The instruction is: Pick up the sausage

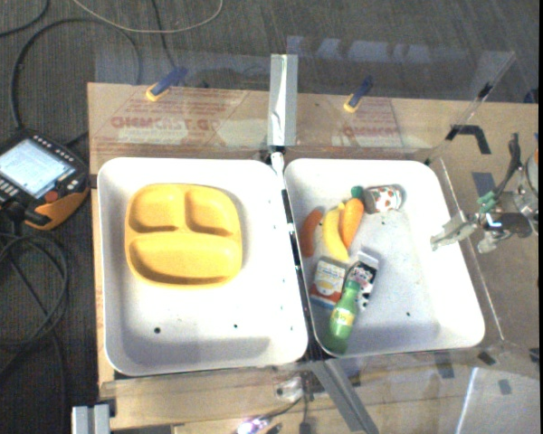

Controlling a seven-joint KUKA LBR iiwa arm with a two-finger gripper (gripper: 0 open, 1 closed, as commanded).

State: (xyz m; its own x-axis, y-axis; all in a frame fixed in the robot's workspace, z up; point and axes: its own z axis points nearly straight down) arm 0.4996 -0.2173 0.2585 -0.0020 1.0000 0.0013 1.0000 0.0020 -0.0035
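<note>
Step in hand: approach. I have not yet reached the sausage (311, 231); nothing is lifted, and my gripper (482, 224) sits over the right rim of the right bin (434, 319), well apart from the target. At this angle I cannot tell how the gripper is set, so I make no claim about it.

Next move, as I judge it: I need to travel left across the right bin, come down over the sausage, and align with its long axis. The sausage lies close against the bin's left wall, with the banana (331, 235) touching or just beside it on the other flank. Clearance for a grasp looks tight on both sides, and a careless descent could strike the wall or catch the banana instead.

Containers, largest first:

1. The desk (208, 120) carries two white bins side by side.
2. The left bin (199, 342) holds one yellow compartment tray (185, 233).
3. The right bin holds a cluster toward its left half: the banana, an orange carrot-like piece (351, 222) beside it, the reddish sausage at the far left, a green bottle (344, 313) toward the near edge, a small carton (326, 278) and a small can (385, 197) at the far end.
</note>
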